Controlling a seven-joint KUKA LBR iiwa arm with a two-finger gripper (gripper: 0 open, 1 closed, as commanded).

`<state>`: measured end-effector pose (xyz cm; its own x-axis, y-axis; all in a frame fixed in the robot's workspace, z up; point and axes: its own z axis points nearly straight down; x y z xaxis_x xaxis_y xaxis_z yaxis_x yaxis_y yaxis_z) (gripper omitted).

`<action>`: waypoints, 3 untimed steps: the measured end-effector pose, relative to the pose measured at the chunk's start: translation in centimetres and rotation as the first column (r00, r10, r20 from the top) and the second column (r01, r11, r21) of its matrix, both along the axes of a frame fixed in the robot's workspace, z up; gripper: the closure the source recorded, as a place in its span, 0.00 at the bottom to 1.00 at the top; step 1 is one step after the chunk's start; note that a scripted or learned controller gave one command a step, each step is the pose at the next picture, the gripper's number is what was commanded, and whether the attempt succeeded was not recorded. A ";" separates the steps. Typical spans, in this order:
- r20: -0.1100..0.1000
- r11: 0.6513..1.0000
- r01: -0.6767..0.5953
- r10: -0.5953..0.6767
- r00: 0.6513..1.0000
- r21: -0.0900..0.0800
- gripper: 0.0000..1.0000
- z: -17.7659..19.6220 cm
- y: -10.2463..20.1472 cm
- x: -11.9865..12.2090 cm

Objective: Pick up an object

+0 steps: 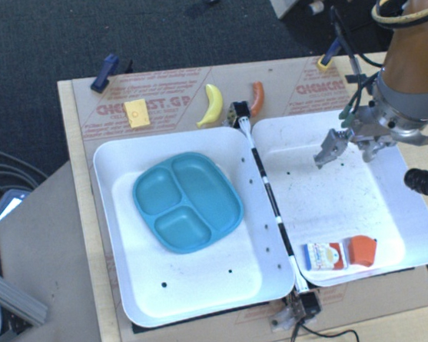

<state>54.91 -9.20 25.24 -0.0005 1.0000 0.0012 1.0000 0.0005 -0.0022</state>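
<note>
A small white carton with blue and red print and an orange end [340, 254] lies on its side near the front edge of the right bin [404, 205]. My gripper [349, 152] hangs over the back part of that bin, well behind the carton. Its two grey fingers [328, 151] are spread apart with nothing between them, so it is open. A blue divided plate [187, 201] rests in the left bin [134, 277].
Behind the bins, on the cardboard, lie a yellow banana [210, 105], an orange toy pepper [256, 98] and a yellow block [136, 114]. A blue clamp [105, 73] grips the board's back left edge. A black divider strip [267, 191] runs between the bins.
</note>
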 end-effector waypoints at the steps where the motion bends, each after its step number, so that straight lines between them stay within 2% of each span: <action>1: -0.001 1.000 0.001 -0.001 1.000 -0.001 0.00 -11.6 -6.1 4.2; 2: 0.002 1.000 0.000 0.000 1.000 -0.001 0.00 -16.8 -6.6 11.7; 3: 0.006 1.000 -0.001 0.001 1.000 -0.003 1.00 -15.7 -6.6 11.8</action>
<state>66.75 -15.79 9.56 -0.0018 1.0000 -0.0013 1.0000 0.0018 0.0036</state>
